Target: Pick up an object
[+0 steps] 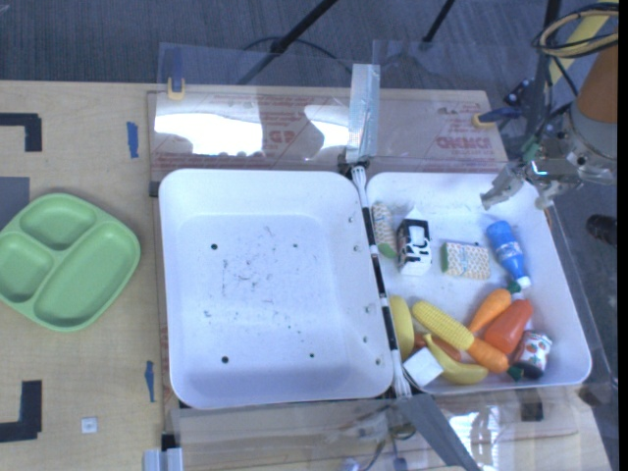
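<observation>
At the near end of the right shallow white bin (564,292) a small white block (423,367) lies next to a curved yellow banana (461,366). Beside them are a yellow corn cob (442,323), an orange carrot (490,311), a round red and orange toy (507,327) and a little dark and red toy (531,353) near the corner. Farther back, in the middle of this bin, sit a black and white block (415,243), a small speckled green and tan square (465,260) and a blue plastic bottle with a white cap (507,252). The left shallow white bin (265,287) lies just beside it, and a light green plate with three parts (67,260) rests on the wooden bench (78,381), well to the left. At the far right corner, the two-finger gripper (518,190) hangs over the back edge of the right bin, above the blue bottle and apart from it. Its grey fingers (497,190) are spread wide and nothing is between them.
</observation>
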Controlling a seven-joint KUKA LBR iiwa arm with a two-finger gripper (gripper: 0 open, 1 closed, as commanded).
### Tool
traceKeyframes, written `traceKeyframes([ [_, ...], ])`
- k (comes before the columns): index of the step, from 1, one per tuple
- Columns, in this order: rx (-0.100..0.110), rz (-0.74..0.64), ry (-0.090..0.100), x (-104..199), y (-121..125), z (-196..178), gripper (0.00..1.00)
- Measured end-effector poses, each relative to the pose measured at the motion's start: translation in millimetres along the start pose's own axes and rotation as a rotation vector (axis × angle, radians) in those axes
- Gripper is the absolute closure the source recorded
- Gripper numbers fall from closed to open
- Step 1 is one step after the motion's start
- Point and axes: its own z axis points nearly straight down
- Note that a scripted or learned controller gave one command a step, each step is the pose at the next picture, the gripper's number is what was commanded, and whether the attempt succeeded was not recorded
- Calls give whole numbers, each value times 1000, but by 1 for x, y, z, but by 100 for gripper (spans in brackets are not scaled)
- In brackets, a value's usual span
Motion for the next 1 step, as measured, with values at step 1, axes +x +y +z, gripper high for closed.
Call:
traceKeyframes([
  [1,0,-190,5,-27,5,86,0],
])
